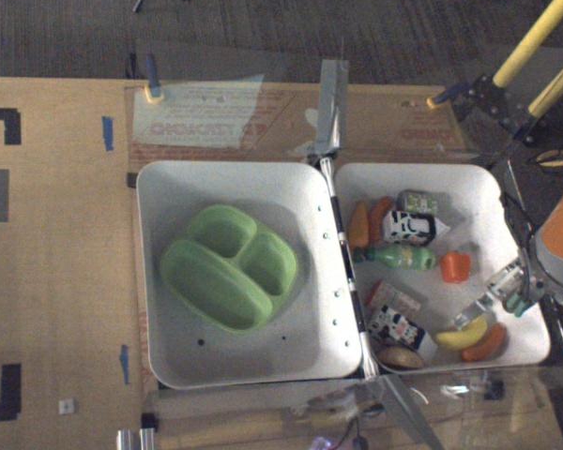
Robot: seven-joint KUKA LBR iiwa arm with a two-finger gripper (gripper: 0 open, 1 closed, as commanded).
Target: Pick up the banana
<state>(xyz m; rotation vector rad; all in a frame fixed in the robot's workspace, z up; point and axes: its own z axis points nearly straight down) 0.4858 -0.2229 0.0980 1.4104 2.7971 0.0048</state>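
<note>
Banana pickup: not yet done.
Gripper (477, 315) just above banana (462, 337); jaws' state unclear; grasp and lift remain.

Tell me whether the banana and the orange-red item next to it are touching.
Touching. The camera view shows the banana lying against the orange-red item in the right bin, with no white floor visible between them.

The wooden bench (56, 251) carries 2 white bins side by side: the left bin (169, 345) and the right bin (483, 190). Blue tape (107, 133) and black marks (4, 126) are on its surface.
</note>
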